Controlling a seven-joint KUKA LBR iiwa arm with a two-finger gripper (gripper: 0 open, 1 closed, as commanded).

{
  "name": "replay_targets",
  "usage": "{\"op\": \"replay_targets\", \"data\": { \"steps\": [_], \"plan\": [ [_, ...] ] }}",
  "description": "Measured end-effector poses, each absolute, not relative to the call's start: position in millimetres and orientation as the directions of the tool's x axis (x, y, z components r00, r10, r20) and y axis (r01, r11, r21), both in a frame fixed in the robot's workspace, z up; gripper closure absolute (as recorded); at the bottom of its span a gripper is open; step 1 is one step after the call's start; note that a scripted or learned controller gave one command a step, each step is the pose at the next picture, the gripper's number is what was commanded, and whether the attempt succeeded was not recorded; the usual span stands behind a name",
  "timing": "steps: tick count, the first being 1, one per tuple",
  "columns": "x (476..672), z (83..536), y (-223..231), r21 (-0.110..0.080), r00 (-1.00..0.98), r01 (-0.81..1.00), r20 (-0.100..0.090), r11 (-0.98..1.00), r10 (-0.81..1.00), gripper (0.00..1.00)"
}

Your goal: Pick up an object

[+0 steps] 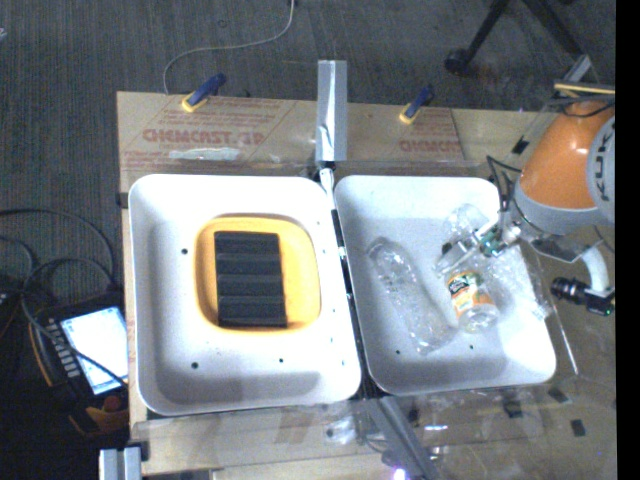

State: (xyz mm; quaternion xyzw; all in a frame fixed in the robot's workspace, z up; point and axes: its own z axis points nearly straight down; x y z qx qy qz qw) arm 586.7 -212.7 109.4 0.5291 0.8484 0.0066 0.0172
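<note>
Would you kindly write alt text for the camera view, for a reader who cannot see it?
A grey and orange robot arm reaches from the right, its gripper low in the right white bin above clear plastic bottles. The left white bin holds a yellow tray with a black ridged block.

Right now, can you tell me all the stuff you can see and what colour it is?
White bins: two, side by side on the bench.
Yellow tray: one, left bin.
Black ridged pad: one, inside the yellow tray.
Clear plastic bottle: one, lying in the right bin.
Small bottle with orange label: one, right bin, near the gripper.
Blue clamps: two, back edge of the bench.
Gripper: one, over the right bin.
Arm: one, grey and orange, at right.
</note>
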Motion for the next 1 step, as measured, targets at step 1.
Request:
{"op": "replay_targets", "data": {
  "steps": [1],
  "plan": [
    [593.6, 99.7, -218.5, 0.023, -0.287, 0.958, -0.010, 0.287, 0.958, 1.00]
  ]
}}
